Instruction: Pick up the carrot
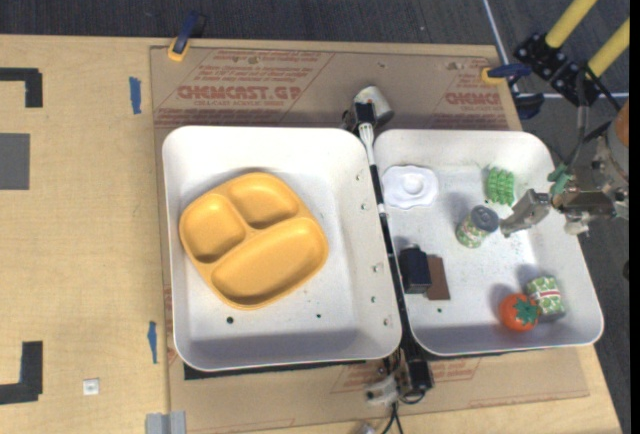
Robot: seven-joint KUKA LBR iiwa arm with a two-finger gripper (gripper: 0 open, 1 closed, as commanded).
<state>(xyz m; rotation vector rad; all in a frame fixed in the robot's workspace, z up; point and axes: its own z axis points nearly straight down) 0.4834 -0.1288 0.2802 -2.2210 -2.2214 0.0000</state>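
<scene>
Carrot: stubby orange plastic toy carrot [519, 312] lay near-right in the right white bin [575, 322] | Hand [522, 218]: hovering further back, finger spacing unreadable | Handling: likely light, rigid, slick; grip across its middle.

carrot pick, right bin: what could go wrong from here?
1. The carrot lies touching a green-and-white item near the right bin's front corner; a grasp may catch both or nudge the carrot against the wall.
2. The gripper sits beside a small grey-capped jar, well back from the carrot; moving off, it might knock the jar.
</scene>
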